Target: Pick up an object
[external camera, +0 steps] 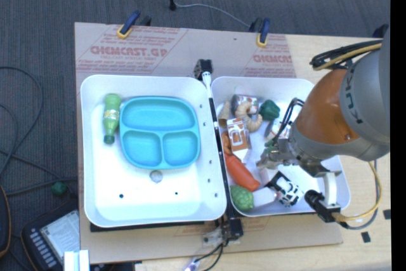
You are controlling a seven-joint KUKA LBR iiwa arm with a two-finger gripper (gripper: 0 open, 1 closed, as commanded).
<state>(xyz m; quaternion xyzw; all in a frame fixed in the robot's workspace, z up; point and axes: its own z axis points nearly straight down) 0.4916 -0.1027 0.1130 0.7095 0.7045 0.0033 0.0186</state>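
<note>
While the claw (282,190) hovers, a carrot (242,174) lies just left.

Orange carrot (242,174) lying slantwise in right bin, green round toy (242,198) just below it

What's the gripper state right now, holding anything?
Gripper: low in the right bin, beside the carrot; whether it grips anything cannot be told from this view.

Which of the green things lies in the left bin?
The green bottle, beside the blue tray. The green round toy and the dark green piece lie in the right bin.
</note>
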